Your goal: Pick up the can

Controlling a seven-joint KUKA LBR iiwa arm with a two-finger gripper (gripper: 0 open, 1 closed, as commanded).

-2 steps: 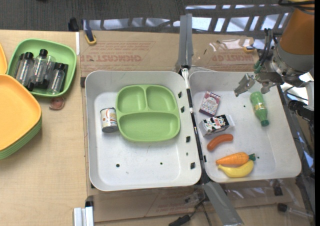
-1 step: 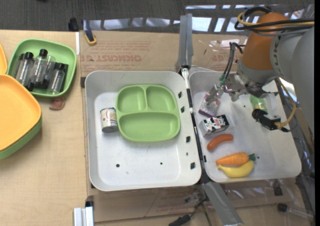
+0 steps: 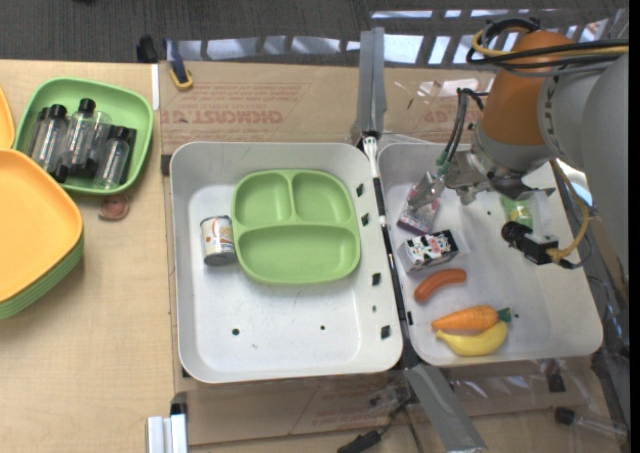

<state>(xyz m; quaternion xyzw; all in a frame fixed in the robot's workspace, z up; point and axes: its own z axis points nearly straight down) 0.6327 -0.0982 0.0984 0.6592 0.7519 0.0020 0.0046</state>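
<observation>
Gripper (image 3: 432, 191) is low over the upper left of the right bin (image 3: 570, 326), tips at a crumpled clear wrapper (image 3: 421, 207); can't tell how far the pincer is open or if it grips anything. Just below: small black-and-white box (image 3: 429, 248), then red sausage (image 3: 440, 283), orange carrot (image 3: 467, 319), yellow banana (image 3: 474, 341). The can (image 3: 217, 240) lies on its side in the left bin (image 3: 290, 351), touching the left edge of the green divided plate (image 3: 296, 225), well apart from the gripper.
</observation>
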